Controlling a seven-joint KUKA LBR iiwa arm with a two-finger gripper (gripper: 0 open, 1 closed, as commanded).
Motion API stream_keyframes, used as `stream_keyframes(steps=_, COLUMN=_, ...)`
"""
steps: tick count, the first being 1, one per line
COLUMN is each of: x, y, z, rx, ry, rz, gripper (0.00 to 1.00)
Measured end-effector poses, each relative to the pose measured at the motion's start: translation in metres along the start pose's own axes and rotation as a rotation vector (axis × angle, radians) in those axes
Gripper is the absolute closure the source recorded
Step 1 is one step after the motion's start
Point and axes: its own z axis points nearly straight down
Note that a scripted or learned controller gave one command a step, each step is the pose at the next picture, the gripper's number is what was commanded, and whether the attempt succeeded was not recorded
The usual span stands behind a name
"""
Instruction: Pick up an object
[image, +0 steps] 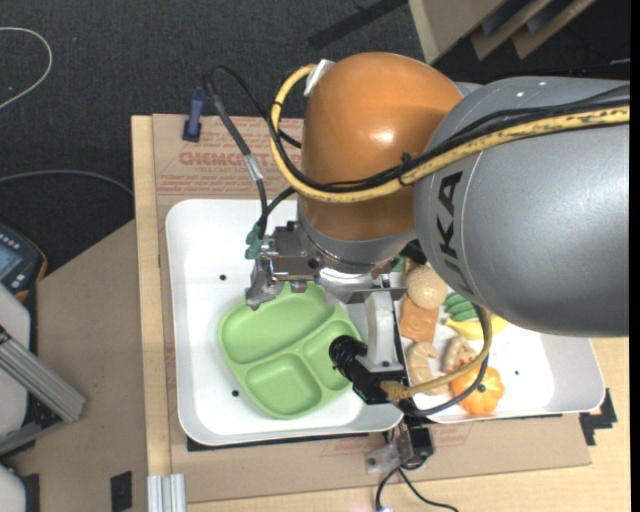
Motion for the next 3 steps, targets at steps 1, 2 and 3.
stream_keyframes(steps=1, x=-0.006, y=0.006, z=0.123, rx=0.002, ry=-0.003, rz=0.007, gripper=0.00)
stream_keyframes(steps=2, x=-0.064, y=0.015, z=0.210, rx=-0.023, ry=0.005, rz=0.004, gripper=0.00)
stream_keyframes(steps=3, x=-0.062, y=0.015, z=0.201, rx=-0.025, ry=0.009, rz=0.011, gripper=1.00)
